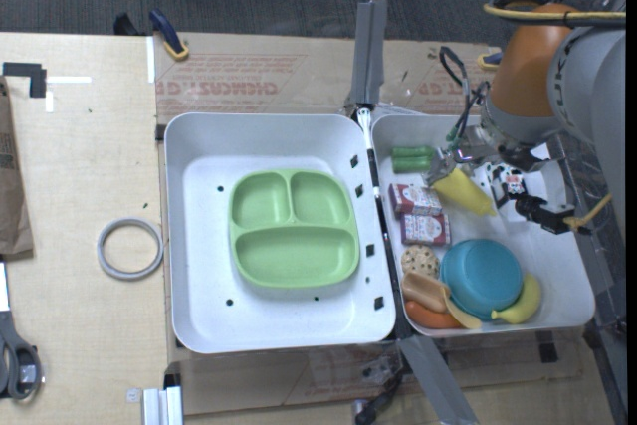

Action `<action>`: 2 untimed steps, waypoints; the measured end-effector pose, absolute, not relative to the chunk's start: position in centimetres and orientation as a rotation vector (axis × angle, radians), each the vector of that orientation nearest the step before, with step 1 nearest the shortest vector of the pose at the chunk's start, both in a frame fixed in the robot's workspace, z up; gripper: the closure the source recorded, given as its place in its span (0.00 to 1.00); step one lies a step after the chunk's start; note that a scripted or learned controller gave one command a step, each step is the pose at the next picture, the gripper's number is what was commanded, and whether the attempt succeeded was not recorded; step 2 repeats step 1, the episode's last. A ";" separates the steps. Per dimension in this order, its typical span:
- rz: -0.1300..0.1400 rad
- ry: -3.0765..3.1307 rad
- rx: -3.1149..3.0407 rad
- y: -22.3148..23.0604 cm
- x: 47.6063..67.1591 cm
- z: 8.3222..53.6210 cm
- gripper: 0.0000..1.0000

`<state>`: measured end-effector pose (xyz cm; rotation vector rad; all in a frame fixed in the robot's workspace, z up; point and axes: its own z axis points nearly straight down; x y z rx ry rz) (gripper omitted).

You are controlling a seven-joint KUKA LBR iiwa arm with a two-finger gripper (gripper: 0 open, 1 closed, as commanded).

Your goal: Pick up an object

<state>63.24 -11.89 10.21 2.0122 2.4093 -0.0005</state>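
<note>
The right bin (572, 259) holds several objects. My gripper (445, 170) hangs over its upper middle, reaching in from the right. A yellow wedge-shaped piece (466, 193) lies tilted right at the gripper's tip, touching or just under it. To its left lie a green cylinder (410, 157) and two red-and-white packets (416, 199) (426, 230). Lower down are a cookie (420, 261), an upturned blue bowl (483, 276), a banana (525, 304) and an orange bun-like piece (428, 302).
The left bin (189, 244) bears a green divided plate (294, 229). On the bench to the left lie a grey ring (129, 247), scissors (15, 368) and a brown bag (12, 184). A metal post (368, 50) stands between the bins at the back.
</note>
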 end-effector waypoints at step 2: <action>-0.002 2.210 2.231 -6.1 65.9 19.2 1.00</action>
